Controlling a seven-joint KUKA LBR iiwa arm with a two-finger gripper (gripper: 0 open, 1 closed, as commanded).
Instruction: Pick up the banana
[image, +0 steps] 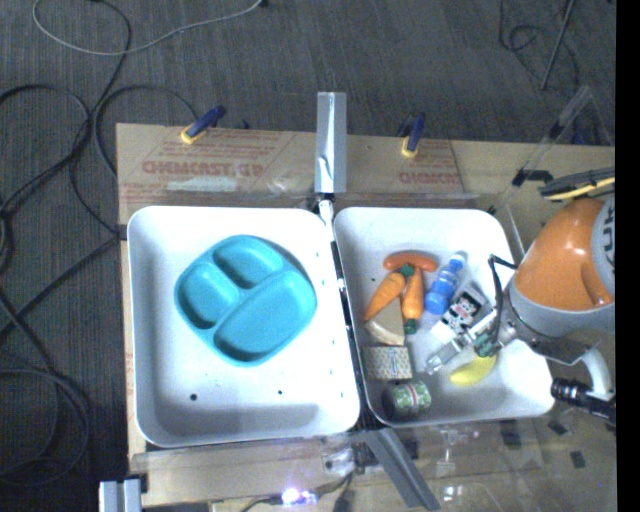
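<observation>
The yellow banana lies near the front right of the right bin. Just a short curved piece of it shows below the wrist. My gripper hangs directly over the banana's left end, low in the bin, with its metal tip pointing down and left toward the cans. The grey arm with its orange band reaches in from the right and covers the bin's right rim. From this angle the banana looks to be under the gripper rather than in it.
Crowding the right bin are two carrots, a sausage, a blue bottle, a bread slice, a patterned can and a green can. A blue divided plate sits in the left bin.
</observation>
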